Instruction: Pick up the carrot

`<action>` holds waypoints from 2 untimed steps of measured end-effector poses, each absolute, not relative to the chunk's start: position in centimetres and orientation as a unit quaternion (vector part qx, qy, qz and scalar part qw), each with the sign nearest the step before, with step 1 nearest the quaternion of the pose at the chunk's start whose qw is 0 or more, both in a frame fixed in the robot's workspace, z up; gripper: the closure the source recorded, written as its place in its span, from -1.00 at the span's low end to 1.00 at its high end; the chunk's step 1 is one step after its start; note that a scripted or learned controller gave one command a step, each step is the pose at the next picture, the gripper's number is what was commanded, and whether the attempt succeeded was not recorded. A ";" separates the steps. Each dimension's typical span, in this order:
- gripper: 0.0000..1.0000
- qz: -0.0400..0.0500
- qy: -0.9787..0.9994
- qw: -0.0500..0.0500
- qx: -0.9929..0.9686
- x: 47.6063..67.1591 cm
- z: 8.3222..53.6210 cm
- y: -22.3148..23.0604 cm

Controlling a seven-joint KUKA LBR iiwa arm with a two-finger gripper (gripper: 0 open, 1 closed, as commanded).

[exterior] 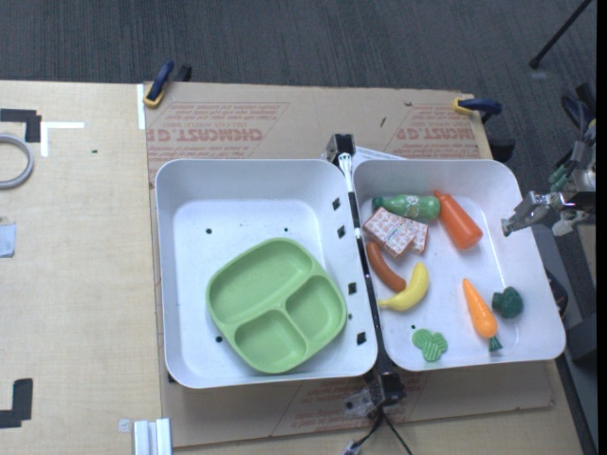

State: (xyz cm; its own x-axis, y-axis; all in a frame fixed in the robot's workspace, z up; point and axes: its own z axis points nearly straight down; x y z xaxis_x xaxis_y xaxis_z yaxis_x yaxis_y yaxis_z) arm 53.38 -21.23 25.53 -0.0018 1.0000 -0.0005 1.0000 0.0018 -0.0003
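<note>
The claw [524,218] sits at the 3 o'clock edge of the view, just outside the right bin's [531,344] right wall, level with the bin's upper half. Only thin metal parts of it show against the dark floor, and whether it is wide or narrow cannot be told from here. It holds nothing that can be seen, and it touches none of the food items.

The carrot [480,311] lies in the right bin toward 4 o'clock, its thick orange end up, its tip and small green stub pointing down toward 6. Broccoli [507,301] rests just beside it at its 3 o'clock. A green clover-shaped piece [430,344] lies near the bin's bottom edge, at the carrot's 8 o'clock.

At the bin's top, a larger orange piece [458,221] lies slanted, with a green bottle [408,206] just beside it at its 9 o'clock. Below the bottle is a pink-and-white packet [396,232], then a sausage [384,265] and a banana [408,290], touching each other.

The left bin [190,197] carries a green tray [276,303] with three compartments, set toward its 5 o'clock corner.
</note>
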 end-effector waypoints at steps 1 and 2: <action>-1.00 0.002 0.711 -0.008 0.703 53.3 9.9 -21.7; -1.00 0.000 0.487 -0.001 0.873 48.6 9.2 -19.2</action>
State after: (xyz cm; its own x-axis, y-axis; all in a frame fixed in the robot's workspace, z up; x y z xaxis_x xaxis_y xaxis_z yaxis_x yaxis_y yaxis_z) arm 48.56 -19.16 9.18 0.5257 0.8507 0.0005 0.8506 -0.5257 -0.0026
